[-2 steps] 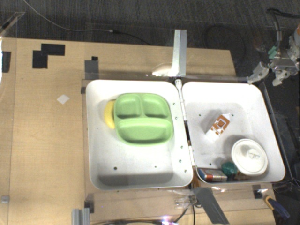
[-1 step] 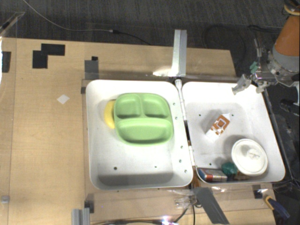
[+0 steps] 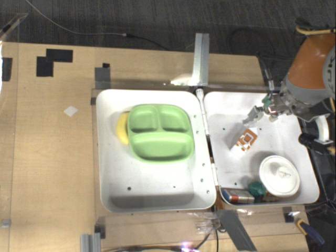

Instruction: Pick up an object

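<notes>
The arm reaches in from the right, and its gripper (image 3: 255, 114) hangs over the upper part of the right bin (image 3: 226, 109). Just below and left of the gripper lies a small white packet with an orange pattern (image 3: 244, 139), apart from it. A white round bowl (image 3: 279, 174) sits in the lower right of that bin. By the bin's front wall lie a teal object (image 3: 256, 188) and a red and blue pen-like item (image 3: 237, 197). Nothing shows in the gripper.
The left bin (image 3: 152, 193) holds a green divided plate (image 3: 159, 132) with a yellow object (image 3: 122, 128) partly hidden under its left edge. A metal post (image 3: 201, 62) stands behind the wall between the bins. Cables run at the far right.
</notes>
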Robot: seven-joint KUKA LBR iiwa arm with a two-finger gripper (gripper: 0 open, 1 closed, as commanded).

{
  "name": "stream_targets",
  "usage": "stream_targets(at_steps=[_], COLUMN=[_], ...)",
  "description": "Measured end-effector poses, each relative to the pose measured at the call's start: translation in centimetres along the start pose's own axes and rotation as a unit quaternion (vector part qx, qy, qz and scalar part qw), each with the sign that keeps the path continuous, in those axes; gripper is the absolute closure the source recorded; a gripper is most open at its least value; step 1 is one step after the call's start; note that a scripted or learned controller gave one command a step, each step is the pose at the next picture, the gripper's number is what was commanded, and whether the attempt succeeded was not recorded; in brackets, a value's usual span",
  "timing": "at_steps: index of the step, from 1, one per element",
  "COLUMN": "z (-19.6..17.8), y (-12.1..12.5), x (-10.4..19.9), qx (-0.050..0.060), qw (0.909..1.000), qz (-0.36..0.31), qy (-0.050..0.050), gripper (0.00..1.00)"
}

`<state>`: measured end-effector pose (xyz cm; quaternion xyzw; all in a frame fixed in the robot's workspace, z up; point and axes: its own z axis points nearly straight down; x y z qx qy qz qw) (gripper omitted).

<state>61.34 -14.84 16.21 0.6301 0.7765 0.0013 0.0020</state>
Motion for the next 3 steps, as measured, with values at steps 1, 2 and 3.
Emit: stream_targets(at_steps=[1,2,3], z=[7.5,7.4,7.2], y=[0.6,-3.5,-11.2], x=[2.5,4.1,6.2], qx=[-0.002,-0.002,-0.005], qw=[0.9988,0.9994,0.991], qz=[-0.049,-0.035,-0.134], qy=[-0.001,-0.001,-0.001], gripper=[0.0,0.0,0.0])
